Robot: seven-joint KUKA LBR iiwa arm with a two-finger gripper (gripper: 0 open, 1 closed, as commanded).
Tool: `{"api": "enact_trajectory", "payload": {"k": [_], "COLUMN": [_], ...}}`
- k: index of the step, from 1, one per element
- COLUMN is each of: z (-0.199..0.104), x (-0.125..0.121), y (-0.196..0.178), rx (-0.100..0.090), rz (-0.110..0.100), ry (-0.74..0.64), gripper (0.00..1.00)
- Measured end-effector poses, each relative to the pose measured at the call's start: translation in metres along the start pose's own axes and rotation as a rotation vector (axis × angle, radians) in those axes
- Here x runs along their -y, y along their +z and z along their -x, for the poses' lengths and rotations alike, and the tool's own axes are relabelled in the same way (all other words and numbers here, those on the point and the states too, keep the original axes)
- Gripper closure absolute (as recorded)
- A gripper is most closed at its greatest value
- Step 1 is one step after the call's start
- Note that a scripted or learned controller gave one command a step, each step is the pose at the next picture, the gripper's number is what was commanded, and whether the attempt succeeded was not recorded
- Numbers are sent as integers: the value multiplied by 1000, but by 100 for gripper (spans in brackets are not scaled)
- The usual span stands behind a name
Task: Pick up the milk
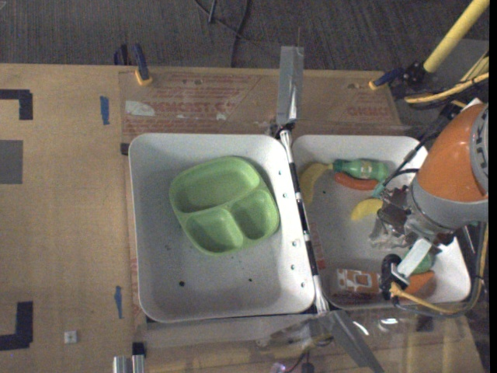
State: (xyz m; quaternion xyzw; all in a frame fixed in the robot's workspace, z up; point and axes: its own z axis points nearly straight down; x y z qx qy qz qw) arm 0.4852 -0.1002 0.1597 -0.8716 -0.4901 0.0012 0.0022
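Note:
A small white carton with brown and orange print, which looks like the milk (356,283), lies flat near the front edge of the right bin (342,231). The arm reaches in from the right, its orange band (458,165) above a grey wrist. My gripper (386,225) hangs low over the middle of the right bin, behind and to the right of the carton and apart from it. The wrist and cables hide its tips.
In the right bin's back lie a yellow banana (312,179), a green bottle (360,167), a red-orange piece (356,182) and a yellow piece (365,208). An orange carrot-like item (422,283) sits front right. A green divided plate (225,204) rests in the left bin (155,270).

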Motion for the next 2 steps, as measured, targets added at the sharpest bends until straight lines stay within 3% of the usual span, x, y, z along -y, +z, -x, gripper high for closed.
{"api": "enact_trajectory", "payload": {"k": [1,2], "z": [20,20], "x": [-60,-60], "y": [-182,-182], "rx": [1,1], "rz": [4,3], "ry": [99,99], "gripper": [100,0]}}
